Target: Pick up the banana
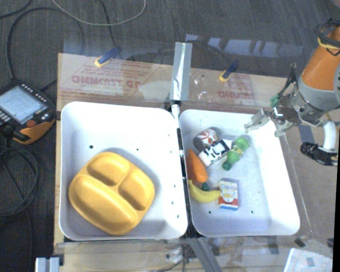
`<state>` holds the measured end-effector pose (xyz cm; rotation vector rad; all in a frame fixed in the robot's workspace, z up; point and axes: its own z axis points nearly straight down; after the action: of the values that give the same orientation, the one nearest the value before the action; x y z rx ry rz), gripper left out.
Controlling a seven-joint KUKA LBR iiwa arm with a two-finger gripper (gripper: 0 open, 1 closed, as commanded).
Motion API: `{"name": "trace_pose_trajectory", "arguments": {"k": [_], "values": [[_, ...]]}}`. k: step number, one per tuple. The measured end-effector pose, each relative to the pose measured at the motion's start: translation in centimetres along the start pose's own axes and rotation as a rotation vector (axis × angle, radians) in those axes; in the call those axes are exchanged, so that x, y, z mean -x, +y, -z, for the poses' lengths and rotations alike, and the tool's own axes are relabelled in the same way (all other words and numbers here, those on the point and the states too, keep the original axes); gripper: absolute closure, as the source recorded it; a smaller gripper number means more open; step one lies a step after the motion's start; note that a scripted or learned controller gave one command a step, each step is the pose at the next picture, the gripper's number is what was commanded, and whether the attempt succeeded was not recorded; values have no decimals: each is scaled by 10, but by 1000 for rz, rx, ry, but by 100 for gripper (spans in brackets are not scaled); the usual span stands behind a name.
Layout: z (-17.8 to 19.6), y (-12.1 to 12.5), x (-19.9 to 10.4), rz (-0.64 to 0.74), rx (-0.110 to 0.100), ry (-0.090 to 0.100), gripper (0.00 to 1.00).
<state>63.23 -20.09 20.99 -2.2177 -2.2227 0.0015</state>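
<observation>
We see the gripper (267,119) with fingers apart, holding nothing, at the right bin's (282,185) far edge. The banana (204,193) lies near-left, wedged between carrot (197,167) and small carton (228,195); a grab risks catching those neighbours instead.

- Banana (204,193): I see a small yellow fruit, curved, lying flat on the floor of the right-hand bin (280,220), in that bin's near-left part.
- Pose: its long axis runs roughly left to right, with the curve bowing toward the near edge; a dark tip shows at its upper middle.
- Neighbours: I read its left end as just beside the bin's left wall; the carrot (197,167) lies directly behind it and appears to touch or overlap it; the small carton (228,195) lies at its right end, touching or nearly so.
- State: resting in the bin, nothing gripping it.
</observation>
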Motion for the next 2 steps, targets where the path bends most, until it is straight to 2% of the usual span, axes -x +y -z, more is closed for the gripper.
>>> {"name": "trace_pose_trajectory", "arguments": {"k": [1,2], "values": [[-104,-1,1,29,4,-4,0],[-120,-23,-31,85,11,-9,0]]}}
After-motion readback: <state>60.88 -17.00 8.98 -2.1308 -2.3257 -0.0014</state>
